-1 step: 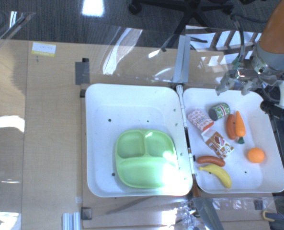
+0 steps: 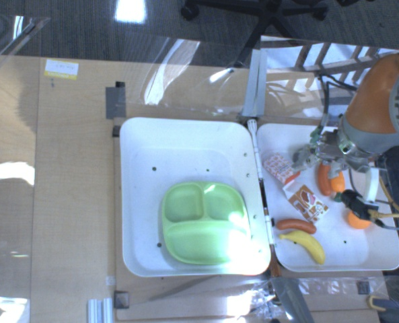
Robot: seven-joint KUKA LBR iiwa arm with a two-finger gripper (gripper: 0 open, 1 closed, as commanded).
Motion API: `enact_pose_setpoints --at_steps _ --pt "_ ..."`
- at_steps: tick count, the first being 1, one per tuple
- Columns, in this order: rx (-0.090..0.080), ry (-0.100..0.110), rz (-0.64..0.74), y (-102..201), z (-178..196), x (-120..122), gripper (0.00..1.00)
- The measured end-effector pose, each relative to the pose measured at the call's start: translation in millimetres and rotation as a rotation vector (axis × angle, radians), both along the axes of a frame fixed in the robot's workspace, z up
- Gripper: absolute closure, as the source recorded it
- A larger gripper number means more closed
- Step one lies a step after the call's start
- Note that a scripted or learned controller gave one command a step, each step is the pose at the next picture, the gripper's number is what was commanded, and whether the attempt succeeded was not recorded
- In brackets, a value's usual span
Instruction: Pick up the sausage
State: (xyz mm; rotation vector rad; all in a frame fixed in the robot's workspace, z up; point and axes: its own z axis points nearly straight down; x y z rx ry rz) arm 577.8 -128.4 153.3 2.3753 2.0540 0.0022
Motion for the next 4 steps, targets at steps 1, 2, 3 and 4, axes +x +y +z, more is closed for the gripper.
enact_pose_setpoints --at_steps 1,2,3,4 --pt "-0.003 -0.017 0.020 -10 -59 40 0.00" --pt "-0.010 -0.019 0.154 33 -58 80 0.00" --pt "-0.008 0.014 0.257 32 -61 89 0.00" --pt "-0.006 0.015 0.256 32 -63 88 0.00"
